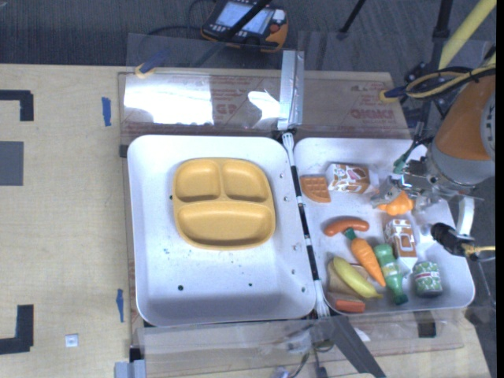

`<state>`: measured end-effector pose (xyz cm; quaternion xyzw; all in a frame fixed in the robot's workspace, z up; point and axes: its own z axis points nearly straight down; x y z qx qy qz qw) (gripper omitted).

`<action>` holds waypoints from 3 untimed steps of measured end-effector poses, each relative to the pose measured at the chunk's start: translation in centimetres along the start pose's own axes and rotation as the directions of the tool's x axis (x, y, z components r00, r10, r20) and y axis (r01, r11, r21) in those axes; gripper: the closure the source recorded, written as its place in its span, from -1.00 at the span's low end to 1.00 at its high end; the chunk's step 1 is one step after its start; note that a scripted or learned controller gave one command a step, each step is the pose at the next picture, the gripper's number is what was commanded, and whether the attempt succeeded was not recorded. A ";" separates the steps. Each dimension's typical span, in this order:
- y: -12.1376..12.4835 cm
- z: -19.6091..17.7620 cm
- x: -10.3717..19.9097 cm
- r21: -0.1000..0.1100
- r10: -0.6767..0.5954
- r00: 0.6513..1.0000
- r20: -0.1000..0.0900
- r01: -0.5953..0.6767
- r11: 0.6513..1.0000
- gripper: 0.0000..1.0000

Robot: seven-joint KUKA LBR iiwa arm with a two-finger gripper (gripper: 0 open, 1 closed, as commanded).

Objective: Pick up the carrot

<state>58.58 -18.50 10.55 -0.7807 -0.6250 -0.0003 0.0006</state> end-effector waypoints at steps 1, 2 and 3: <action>2.0 -8.8 5.6 -0.002 -0.138 0.990 0.002 0.138 0.990 1.00; 4.6 -7.9 16.6 -0.003 -0.097 0.995 0.002 0.097 0.995 1.00; 3.4 -7.9 21.6 0.000 -0.094 0.996 0.002 0.094 0.996 1.00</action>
